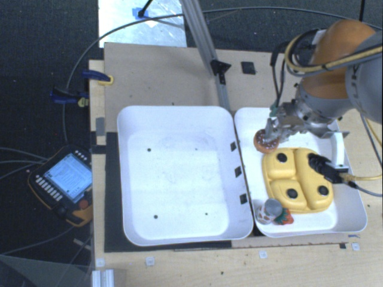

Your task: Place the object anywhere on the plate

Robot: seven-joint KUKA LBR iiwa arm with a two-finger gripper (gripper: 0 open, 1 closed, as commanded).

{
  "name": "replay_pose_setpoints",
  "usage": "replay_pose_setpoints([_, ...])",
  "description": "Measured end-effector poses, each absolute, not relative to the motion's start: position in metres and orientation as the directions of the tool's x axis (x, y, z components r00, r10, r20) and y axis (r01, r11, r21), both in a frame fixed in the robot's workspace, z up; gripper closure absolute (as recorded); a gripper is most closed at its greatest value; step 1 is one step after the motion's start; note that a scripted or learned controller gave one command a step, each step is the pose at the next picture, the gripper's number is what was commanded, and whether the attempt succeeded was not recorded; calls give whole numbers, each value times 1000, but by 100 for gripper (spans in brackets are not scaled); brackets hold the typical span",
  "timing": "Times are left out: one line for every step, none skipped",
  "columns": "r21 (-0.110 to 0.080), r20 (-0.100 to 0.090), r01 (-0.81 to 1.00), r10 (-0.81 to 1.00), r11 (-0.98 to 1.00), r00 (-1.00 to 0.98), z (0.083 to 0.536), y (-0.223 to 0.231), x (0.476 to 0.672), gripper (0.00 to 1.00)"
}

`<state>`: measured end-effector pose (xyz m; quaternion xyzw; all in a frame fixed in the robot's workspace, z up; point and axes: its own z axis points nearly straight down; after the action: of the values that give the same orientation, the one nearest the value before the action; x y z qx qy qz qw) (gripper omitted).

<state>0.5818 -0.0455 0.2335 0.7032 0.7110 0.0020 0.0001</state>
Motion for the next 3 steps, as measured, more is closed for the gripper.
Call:
replay_pose_setpoints([2,2,1000,1000,11,-11,223,6,605,100])
replay_pose_setpoints([3,3,1000,1000,11,-11,217,66,622,100])
replay_pose_setpoints([2,3,1000,1000,10,-10,210,115,639,100])
